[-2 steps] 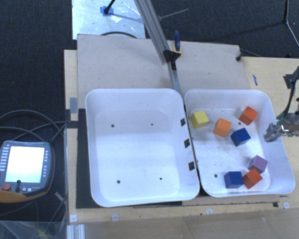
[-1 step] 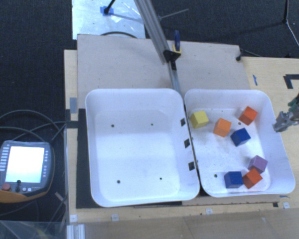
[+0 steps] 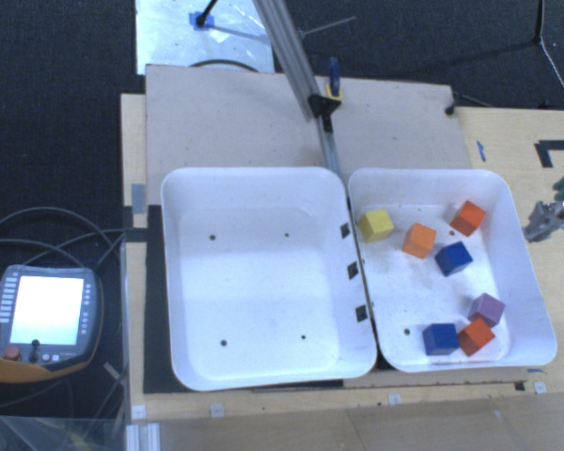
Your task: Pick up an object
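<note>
Hand (image 3: 552,216) at the far right edge of the counter (image 3: 404,120), outside the right bin (image 3: 536,289); whether it is released or clenched cannot be told.

Metal parts of the hand sit just beyond the right bin's outer rim, level with its upper half, apart from every block. Seven blocks lie in the right bin: a yellow block (image 3: 376,225) near the dividing rim, an orange block (image 3: 419,241) beside it, a blue block (image 3: 453,257) just right of that, and a red-orange block (image 3: 468,218) toward the upper right. Lower down sit a purple block (image 3: 487,307), a second red-orange block (image 3: 476,336) touching it, and a second blue block (image 3: 440,338) just beside that. The left bin (image 3: 179,280) stands alongside. A control pad (image 3: 42,322) with a lit screen lies off the counter's left side.
</note>
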Controlling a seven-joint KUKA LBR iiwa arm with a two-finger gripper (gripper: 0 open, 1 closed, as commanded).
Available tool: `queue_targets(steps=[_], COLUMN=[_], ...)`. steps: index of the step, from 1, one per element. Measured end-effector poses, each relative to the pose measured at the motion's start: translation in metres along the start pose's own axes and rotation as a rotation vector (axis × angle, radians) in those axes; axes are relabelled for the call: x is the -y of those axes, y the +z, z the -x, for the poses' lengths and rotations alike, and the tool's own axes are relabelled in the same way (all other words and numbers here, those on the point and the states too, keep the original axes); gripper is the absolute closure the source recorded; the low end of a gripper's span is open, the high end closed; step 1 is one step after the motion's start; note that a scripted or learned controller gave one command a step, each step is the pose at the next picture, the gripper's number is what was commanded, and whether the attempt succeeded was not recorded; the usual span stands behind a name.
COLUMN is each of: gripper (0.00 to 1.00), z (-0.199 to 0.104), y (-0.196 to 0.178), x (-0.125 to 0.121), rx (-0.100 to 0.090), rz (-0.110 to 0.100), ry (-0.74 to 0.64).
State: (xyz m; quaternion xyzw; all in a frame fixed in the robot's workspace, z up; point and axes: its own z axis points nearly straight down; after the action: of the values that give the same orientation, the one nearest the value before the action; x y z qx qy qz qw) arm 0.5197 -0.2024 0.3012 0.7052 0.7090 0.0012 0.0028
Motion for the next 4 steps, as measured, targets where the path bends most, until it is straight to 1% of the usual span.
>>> queue_targets(steps=[1,2,3,4], gripper=[1.00,1.00,1.00,1.00], z=[-0.055,-0.106,-0.157,-0.207], y=[0.006,0.003,0.019,0.022], x=[-0.027,-0.045,-0.070,-0.093], rx=[-0.003,-0.003,-0.003,-0.004], rz=[-0.001,-0.001,-0.002,-0.001], ry=[-0.006,-0.006,-0.005,-0.005])
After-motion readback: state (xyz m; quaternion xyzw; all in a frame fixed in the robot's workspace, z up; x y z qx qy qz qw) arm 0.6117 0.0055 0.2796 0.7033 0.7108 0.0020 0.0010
